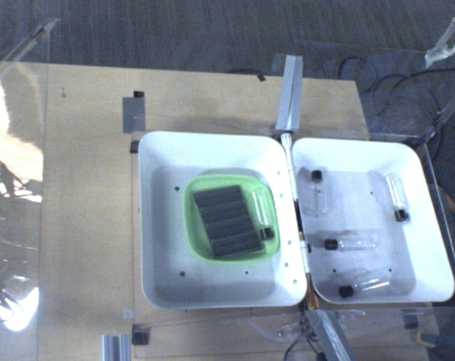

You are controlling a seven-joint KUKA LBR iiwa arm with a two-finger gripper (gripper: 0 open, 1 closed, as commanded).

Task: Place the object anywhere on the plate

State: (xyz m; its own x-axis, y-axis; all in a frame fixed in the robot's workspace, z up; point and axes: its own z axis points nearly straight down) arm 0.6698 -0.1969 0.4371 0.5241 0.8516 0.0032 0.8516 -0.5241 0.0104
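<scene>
A green square plate (191,228) lies in the left white bin (159,201). On the plate rests a dark ribbed rectangular block (227,221), turned slightly askew. A clear vial with a black cap (262,213) lies along the plate's right side, next to the block, cap toward the front. Several more clear vials with black caps lie scattered in the right white bin (430,269): one near its left wall (316,192), one at the right (395,192), one in the middle (353,241) and one near the front (366,283).
A grey metal post (289,96) stands behind the seam between the bins. The bins sit on a wooden bench (77,201) with a small dark bracket (134,113) at the back left. Cables run past the bench's right side.
</scene>
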